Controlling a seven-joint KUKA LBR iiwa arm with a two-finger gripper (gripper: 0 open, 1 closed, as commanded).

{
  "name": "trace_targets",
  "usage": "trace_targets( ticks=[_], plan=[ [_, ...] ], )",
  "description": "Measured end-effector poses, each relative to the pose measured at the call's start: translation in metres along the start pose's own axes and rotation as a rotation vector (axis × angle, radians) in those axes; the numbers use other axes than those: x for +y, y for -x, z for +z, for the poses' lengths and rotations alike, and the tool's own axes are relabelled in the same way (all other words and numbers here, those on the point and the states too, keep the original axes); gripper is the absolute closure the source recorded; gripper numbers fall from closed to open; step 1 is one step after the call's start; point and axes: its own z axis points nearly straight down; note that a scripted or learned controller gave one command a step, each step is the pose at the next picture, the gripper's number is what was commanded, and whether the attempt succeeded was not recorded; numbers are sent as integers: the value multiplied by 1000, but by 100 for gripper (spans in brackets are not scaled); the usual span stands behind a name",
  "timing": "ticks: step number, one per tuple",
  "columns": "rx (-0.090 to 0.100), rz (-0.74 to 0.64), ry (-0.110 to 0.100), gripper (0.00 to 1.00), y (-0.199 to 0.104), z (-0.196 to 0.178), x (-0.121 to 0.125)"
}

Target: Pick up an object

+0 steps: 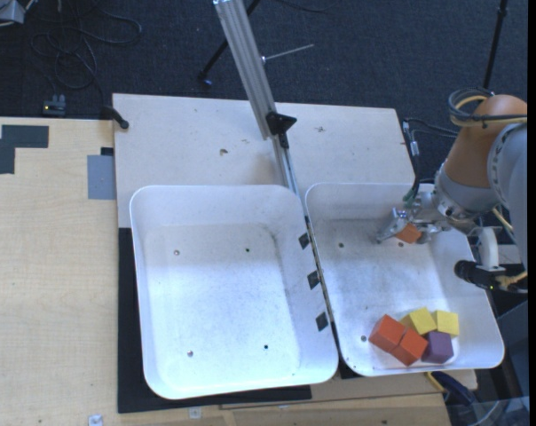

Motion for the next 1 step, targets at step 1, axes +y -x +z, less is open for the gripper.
trace_targets(
  ticks=[1],
  plan=[
    [0,0,3,0,-35,-133,-17]
  ],
)
